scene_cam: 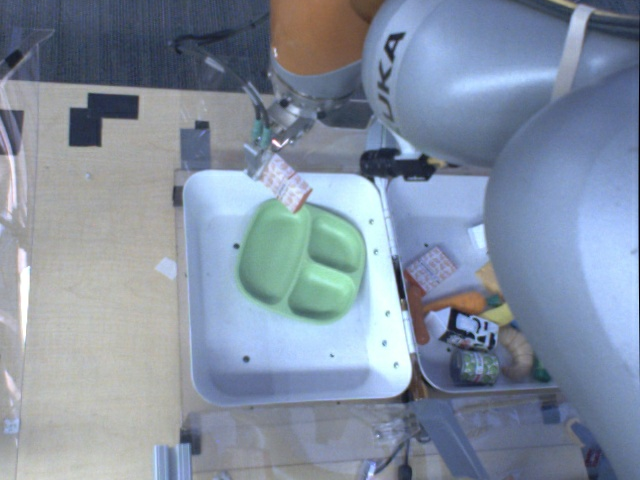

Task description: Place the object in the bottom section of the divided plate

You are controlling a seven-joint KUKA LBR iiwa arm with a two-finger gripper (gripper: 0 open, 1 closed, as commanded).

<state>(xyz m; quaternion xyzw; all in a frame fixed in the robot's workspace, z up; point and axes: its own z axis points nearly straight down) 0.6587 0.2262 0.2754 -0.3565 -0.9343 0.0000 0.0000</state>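
A green divided plate (300,258) lies in the left white bin (215,368), with one large section on its left and two smaller ones on its right. My gripper (266,158) hangs over the bin's far edge, just above the plate's far-left rim. A small white packet with a red pattern (284,184) sticks out from between its fingertips and tilts down toward the plate. The gripper is shut on it. The packet's lower end overlaps the plate's far rim in this view; I cannot tell whether they touch.
The right bin (425,378) holds several items: another patterned packet (432,266), an orange carrot-like piece (455,303), a black-and-white box (470,330) and a green can (473,368). The big grey arm covers the right side.
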